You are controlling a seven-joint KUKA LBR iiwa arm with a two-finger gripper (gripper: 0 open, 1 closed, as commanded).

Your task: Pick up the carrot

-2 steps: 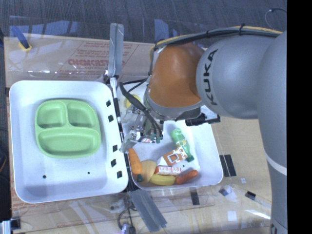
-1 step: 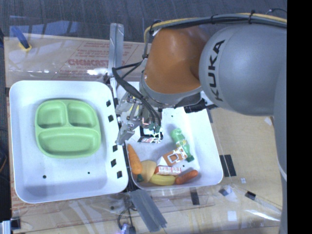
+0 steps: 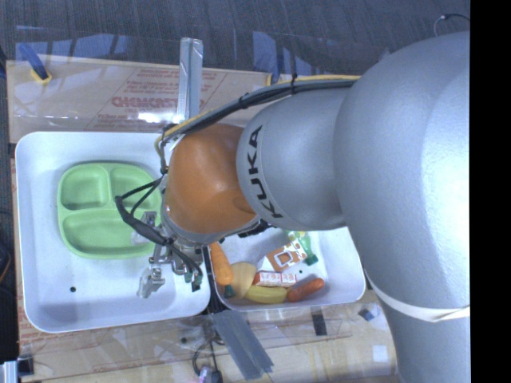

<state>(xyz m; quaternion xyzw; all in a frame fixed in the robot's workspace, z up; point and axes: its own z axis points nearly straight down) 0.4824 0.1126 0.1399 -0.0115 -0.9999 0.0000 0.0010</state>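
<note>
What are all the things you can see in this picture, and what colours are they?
Bins: two, white, side by side on the bench.
Tray: one, green with compartments, in the left bin.
Carrot: one, orange, at the left edge of the right bin.
Banana: one, yellow, at the near edge of the right bin.
Sausage-like piece: one, reddish orange, beside the banana.
Small packets: a few, orange, white and green, in the right bin.
Arm: one, grey with an orange band, reaching from the right.
Gripper: one, metal, over the left bin near the tray.
</note>
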